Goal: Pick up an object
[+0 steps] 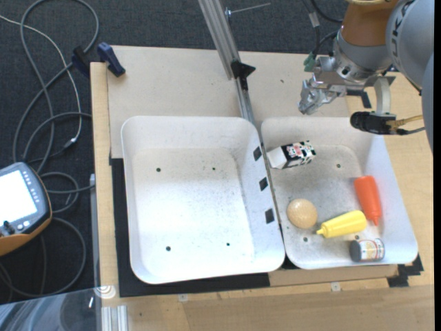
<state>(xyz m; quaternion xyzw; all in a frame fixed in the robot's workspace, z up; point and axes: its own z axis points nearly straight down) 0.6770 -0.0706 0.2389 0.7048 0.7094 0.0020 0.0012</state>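
While the arm (386, 19) hangs at about 1 o'clock above the bench (172, 81), its gripper (313, 98) hovers over the far rim of the right bin (396, 212) and holds nothing; I cannot tell if it is open or closed.

By my judgement the step in hand is the approach. The carton (292, 154), at 12 o'clock in the right bin, is the nearest thing, almost under the gripper. To do it well, the gripper should come down straight, turned across the short side of the carton, and stay off the bin wall.

The left bin (138, 136) lies at 9 o'clock. A metal bar (220, 40) runs from 12 o'clock down to the gap between the bins and could stand in the way of a wide swing.

In the right bin the yellow bottle (342, 224) lies at 6 o'clock, beside the ball (302, 213). The orange bottle (368, 197) lies at 4 o'clock, and the jar (366, 249) is near the corner. These four are close together, so a grasp there may push a neighbour.
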